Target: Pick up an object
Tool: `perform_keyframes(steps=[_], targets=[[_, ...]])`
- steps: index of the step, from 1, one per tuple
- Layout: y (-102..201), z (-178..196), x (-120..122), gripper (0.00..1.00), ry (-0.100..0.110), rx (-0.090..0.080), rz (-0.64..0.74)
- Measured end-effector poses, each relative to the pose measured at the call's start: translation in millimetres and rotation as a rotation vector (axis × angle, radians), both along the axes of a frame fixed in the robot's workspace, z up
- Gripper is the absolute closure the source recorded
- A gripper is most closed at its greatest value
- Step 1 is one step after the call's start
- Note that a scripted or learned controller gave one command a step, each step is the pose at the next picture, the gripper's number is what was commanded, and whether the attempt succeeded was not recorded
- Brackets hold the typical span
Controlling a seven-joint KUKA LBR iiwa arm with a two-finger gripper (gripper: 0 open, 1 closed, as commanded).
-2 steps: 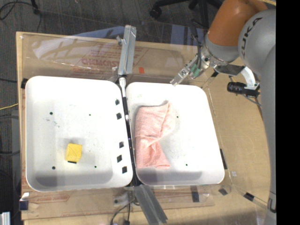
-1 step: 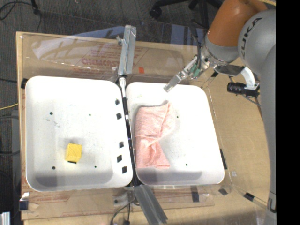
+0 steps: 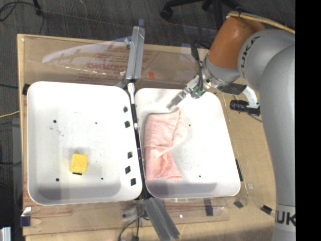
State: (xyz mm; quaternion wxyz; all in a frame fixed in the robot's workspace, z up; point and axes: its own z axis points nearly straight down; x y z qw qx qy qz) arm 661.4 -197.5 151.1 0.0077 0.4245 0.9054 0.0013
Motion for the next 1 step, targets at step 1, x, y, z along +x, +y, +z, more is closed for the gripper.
perform_keyframes(steps=[1], targets=[[-7.0,-9.8,1.1,0.00,-0.010,-0.005,0.061]])
